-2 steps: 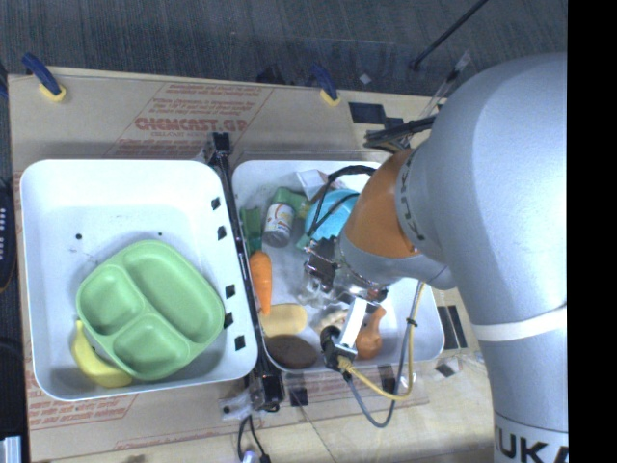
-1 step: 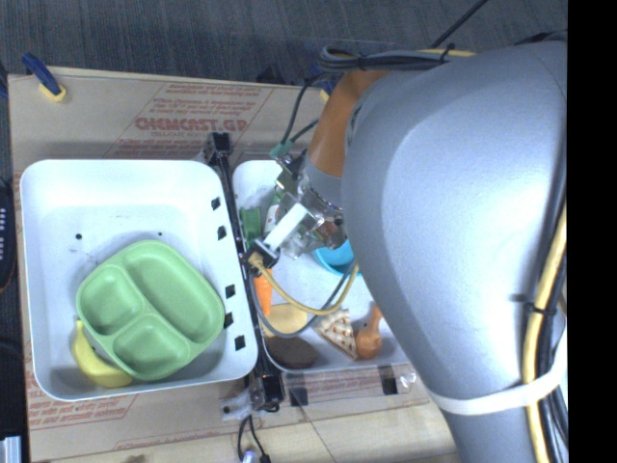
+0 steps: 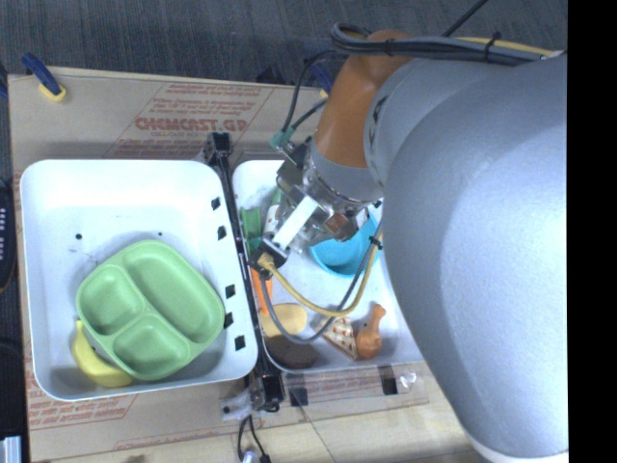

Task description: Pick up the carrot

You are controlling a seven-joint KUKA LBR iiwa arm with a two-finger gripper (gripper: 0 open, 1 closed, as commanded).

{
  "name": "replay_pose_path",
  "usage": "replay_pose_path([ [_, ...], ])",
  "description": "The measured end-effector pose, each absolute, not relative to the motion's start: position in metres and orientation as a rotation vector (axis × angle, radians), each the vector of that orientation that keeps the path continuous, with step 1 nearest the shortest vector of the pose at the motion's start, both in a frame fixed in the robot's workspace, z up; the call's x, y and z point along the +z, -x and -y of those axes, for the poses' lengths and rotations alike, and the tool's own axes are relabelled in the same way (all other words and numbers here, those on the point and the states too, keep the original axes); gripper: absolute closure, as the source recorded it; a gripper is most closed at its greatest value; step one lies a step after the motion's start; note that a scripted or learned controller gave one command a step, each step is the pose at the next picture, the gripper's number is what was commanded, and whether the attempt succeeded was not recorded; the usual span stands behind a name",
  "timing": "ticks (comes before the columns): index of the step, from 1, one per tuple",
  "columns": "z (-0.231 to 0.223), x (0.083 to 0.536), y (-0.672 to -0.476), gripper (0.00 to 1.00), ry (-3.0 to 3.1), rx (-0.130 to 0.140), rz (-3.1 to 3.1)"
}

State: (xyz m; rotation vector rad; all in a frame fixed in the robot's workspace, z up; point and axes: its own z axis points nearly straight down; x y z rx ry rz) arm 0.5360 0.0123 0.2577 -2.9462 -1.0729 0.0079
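Note:
The carrot shows as a thin orange strip along the left wall of the right bin, partly covered by a yellow cable. My gripper hangs low over the middle of that bin, up and to the right of the carrot, beside a blue bowl. The grey arm and its orange band hide most of the bin's right side.
In the right bin lie a green piece near the left wall, a tan disc, a dark brown round thing, a waffle-like piece and a brown figure. The left bin holds a green divided plate over a yellow thing.

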Motion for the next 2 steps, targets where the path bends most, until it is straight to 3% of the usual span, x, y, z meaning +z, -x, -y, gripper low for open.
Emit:
replay_pose_path([
  [1, -0.032, 0.411, -0.596, 1.00, 2.988, -0.005, 0.962],
  [2, -0.114, 0.267, -0.528, 1.00, 2.861, 0.031, 1.279],
])
